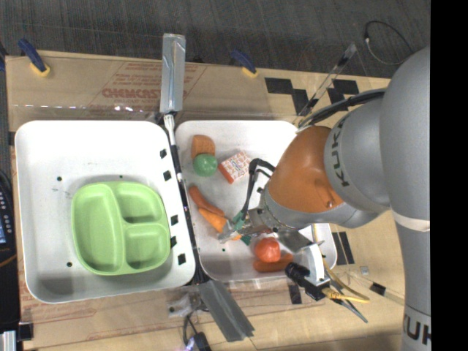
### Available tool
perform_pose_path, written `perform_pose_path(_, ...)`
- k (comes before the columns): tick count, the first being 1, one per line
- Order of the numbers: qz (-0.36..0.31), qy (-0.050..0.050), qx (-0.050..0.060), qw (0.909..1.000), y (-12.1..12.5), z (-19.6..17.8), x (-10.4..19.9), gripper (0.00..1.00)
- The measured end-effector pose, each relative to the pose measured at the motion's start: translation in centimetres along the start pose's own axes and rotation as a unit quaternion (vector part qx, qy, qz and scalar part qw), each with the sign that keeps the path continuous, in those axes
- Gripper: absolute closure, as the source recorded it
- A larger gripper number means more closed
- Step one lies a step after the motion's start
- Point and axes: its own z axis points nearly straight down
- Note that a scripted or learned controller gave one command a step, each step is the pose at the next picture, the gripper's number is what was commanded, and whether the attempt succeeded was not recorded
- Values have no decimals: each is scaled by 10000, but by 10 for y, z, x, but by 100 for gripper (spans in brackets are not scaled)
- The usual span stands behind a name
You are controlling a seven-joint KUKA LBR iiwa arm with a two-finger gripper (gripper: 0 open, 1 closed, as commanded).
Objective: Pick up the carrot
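Observation:
The carrot (207, 208) is a long orange piece lying at a slant near the left wall of the right bin (241, 131). My gripper (236, 230) hangs low over that bin, just to the right of the carrot's lower end and very close to it. The grey arm with its orange band comes in from the right and hides the bin's right part. I cannot tell whether the gripper touches the carrot.
In the right bin lie a green ball (205, 164), an orange piece (203, 145), a small printed box (235, 167), a red tomato (268, 249) and an orange item (272, 265) under it. The left bin (44, 159) holds a green divided plate (121, 227).

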Motion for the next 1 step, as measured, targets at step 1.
perform_pose_path(1, 634, -9, -12, 9980, 77, -89, 29, 100)
